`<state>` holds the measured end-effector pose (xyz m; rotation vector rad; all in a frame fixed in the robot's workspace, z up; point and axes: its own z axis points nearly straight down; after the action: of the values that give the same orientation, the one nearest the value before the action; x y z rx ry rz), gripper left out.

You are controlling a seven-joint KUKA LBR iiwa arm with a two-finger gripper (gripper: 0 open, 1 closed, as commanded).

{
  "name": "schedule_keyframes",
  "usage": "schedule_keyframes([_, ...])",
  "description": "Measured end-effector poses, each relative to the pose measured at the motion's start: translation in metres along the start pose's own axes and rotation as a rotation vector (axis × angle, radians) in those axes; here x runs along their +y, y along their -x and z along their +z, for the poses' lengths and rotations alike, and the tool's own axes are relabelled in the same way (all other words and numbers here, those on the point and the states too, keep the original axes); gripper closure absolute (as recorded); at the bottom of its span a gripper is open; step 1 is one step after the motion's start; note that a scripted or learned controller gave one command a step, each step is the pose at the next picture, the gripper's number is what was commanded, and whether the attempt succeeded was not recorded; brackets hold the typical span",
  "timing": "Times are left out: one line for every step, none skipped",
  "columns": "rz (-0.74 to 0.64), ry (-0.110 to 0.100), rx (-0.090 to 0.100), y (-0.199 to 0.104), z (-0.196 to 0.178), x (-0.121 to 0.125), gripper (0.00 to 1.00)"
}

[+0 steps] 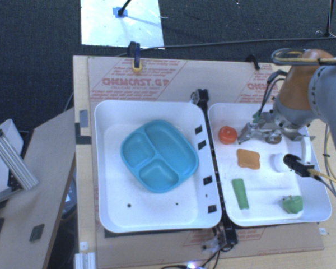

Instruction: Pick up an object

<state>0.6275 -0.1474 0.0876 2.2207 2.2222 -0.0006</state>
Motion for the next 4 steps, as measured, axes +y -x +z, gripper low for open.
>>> schedule_keyframes([0.000, 0.005, -0.001, 0.000, -0.014, 0.002, 1.00])
schedule_keyframes([-0.004, 0.005, 0.000, -0.004, -0.058, 0.004, 1.00])
schedule_keyframes([-0.001, 0.005, -0.001, 0.000, -0.104, -0.001, 1.00])
schedule_keyframes([-0.004, 0.006, -0.001, 0.005, -0.152, 0.007, 1.00])
